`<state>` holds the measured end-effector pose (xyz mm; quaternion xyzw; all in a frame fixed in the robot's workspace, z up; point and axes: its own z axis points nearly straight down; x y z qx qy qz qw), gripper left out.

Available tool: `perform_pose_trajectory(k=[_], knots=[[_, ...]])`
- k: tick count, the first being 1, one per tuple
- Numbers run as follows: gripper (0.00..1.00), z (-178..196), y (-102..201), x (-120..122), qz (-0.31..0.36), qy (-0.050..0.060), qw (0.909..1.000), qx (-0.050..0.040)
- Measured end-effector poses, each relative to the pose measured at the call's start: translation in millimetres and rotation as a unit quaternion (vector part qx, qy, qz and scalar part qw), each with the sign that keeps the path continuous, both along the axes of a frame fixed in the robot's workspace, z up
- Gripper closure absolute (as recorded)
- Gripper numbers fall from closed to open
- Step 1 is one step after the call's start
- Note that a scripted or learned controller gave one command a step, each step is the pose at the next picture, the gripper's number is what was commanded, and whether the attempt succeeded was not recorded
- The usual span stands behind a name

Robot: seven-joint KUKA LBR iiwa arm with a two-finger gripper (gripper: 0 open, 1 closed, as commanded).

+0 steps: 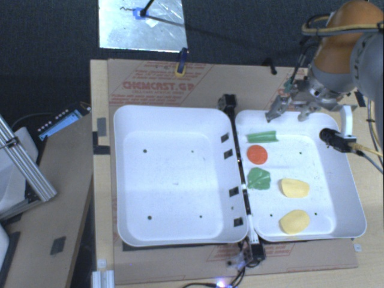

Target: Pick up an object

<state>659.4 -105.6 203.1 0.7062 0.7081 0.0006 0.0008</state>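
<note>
The right bin (342,185) holds several small items. A flat green strip (262,137) lies near its far left corner, with a red disc (257,155) just in front of it and a green leaf-shaped piece (258,178) below that. Two yellow pieces (294,188) (294,221) rest toward the front. My gripper (288,113) hangs over the bin's far rim, open, its fingers (273,113) spread wide with nothing between them. It is behind and slightly right of the green strip.
The left bin (174,173) sits beside the right one, with black clips (234,173) along the shared rim. A black fitting with a cable (333,138) juts over the right bin's far right side. A foil sheet (142,15) lies beyond the bench.
</note>
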Motion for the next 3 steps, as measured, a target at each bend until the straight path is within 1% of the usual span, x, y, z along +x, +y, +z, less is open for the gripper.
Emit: perform_pose_trajectory(k=[1,2,3], knots=[[1.0,11,0,1,0.001,-0.002,1.0,0.0],[1.0,138,78,11,0.005,-0.006,1.0,0.0007],[1.0,191,162,10,0.005,-0.003,1.0,0.002]])
